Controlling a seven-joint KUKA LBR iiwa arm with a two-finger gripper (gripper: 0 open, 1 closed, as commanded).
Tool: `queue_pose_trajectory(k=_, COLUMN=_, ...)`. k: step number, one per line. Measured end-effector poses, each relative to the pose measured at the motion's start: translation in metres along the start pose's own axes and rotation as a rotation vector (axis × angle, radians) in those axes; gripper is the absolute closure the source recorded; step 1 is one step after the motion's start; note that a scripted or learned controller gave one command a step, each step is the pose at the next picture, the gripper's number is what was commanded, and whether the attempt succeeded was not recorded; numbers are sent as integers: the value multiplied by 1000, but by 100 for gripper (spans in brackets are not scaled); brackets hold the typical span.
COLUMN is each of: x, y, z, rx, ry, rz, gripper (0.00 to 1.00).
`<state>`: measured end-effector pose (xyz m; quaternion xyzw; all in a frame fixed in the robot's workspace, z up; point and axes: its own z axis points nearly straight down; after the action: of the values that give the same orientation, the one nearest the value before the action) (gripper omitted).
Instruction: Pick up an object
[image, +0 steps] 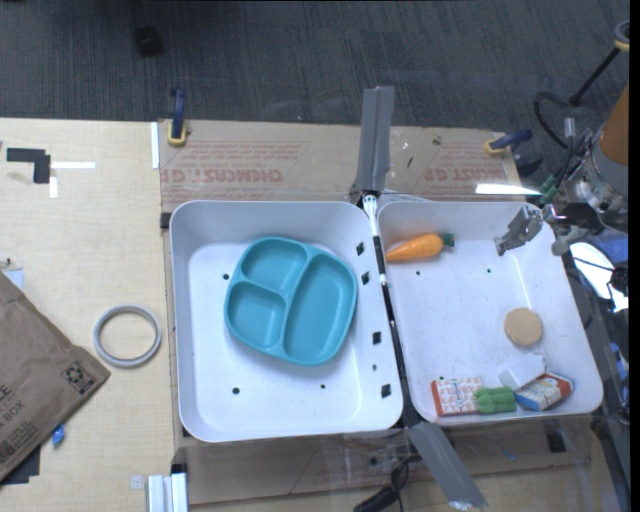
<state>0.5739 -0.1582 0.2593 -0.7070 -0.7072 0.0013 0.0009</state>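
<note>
1. Tool (522, 232) sits over the far right corner of the right bin (470, 300), hanging from the grey arm that comes in from my right; I see nothing between its fingers, and I cannot tell whether they are spread or pressed together.
2. Orange carrot (414, 248) with a green top lies to the left of the tool, on the same far side of the bin and near the divider between the bins; it is apart from the tool.
3. Round tan disc (523, 327), perhaps a cookie, lies nearer to me than the tool and almost straight below it in my view; clear white floor separates the two.
4. Further toward me, along the near wall of the right bin, I see a cluster: a red and white packet (457, 395), a green item (494, 401) touching it, and a small carton (545, 391) in white, orange and blue just beside that; all are well apart from the tool.
5. Left bin (200, 330), far to the tool's left, holds a blue divided plate (291, 299) with three compartments.
6. Beyond that bin, on the worktop (80, 230), lie a tape ring (127, 334) and a brown cardboard box (35, 385); both are well away from the tool.
</note>
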Motion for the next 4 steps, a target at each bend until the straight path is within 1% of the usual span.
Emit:
queue_pose_trajectory(k=1, x=-1, y=0, z=67, rx=1, ry=1, rz=198, gripper=0)
queue_pose_trajectory(k=2, x=87, y=85, z=68, rx=-1, ry=0, rz=356, gripper=0)
queue_pose_trajectory(k=3, x=61, y=85, z=166, rx=-3, ry=-1, rz=378, gripper=0)
queue_pose_trajectory(k=4, x=61, y=85, z=157, rx=-2, ry=-3, rz=375, gripper=100)
